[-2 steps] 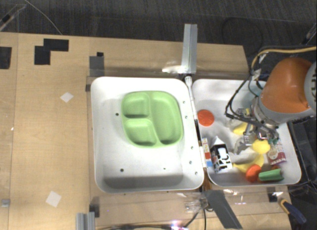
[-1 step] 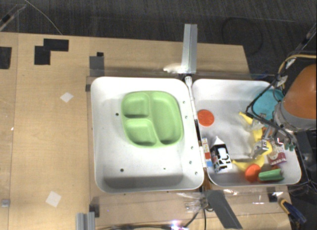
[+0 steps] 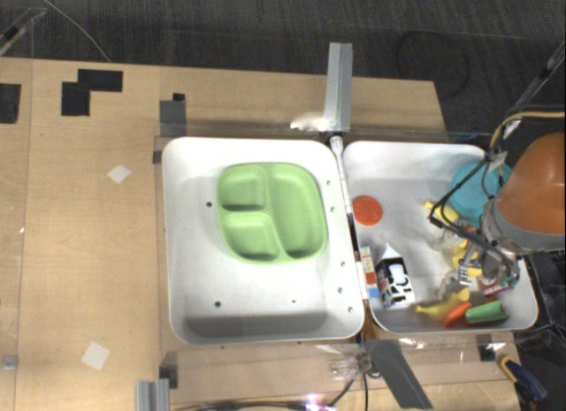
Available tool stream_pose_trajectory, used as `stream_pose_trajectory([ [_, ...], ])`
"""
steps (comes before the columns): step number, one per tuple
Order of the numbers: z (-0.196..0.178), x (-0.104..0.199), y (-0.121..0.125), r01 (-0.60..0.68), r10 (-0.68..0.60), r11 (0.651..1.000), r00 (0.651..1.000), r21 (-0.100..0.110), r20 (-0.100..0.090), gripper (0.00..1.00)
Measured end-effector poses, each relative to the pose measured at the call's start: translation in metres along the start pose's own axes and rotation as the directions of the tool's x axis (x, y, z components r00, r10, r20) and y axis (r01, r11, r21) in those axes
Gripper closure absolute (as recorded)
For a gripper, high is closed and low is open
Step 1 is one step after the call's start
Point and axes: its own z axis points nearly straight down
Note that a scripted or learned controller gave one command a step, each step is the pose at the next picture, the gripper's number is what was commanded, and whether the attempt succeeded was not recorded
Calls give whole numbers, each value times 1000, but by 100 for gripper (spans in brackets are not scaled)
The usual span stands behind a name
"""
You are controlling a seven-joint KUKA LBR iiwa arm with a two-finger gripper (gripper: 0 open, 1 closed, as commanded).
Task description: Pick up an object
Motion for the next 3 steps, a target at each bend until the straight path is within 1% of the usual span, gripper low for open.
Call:
stream_pose_trajectory([
  [1, -1, 26, 53, 20, -20, 1000, 1000, -1, 3, 0],
  [2, -12, 22, 54, 26, -26, 1000, 1000, -1, 15, 100],
  [3, -12, 22, 54, 26, -26, 1000, 1000, -1, 14, 0],
])
